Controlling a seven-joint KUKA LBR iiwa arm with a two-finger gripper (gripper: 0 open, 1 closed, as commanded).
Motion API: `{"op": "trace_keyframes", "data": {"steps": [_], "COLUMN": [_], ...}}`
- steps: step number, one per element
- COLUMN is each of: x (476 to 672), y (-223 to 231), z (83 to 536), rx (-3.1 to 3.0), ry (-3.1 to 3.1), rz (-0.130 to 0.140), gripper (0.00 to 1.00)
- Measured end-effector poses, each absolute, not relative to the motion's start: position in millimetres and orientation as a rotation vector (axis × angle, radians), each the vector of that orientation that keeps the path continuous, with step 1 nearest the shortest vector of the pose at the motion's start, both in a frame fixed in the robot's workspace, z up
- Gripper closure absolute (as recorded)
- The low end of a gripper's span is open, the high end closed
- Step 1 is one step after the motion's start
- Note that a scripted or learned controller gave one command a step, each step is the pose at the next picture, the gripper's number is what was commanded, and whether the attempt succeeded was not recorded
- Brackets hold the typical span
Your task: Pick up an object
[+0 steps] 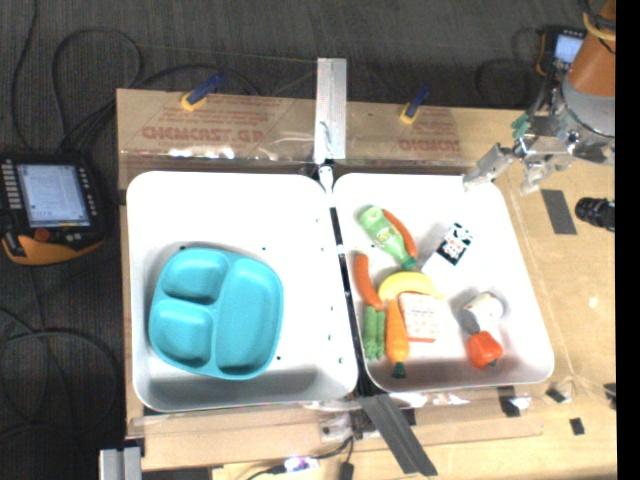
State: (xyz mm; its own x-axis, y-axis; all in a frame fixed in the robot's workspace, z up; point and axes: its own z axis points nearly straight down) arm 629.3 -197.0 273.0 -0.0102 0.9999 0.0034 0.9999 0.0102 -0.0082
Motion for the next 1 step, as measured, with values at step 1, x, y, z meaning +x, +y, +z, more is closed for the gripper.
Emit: {"op": "trace_keyframes", "data": {"steps": [1], "x": [630.9], "y": [-202.0], "z": [312.2], "rx": [-2.017], "ry": [-2.403], "rz": [0.009], "gripper": [0.0]}}
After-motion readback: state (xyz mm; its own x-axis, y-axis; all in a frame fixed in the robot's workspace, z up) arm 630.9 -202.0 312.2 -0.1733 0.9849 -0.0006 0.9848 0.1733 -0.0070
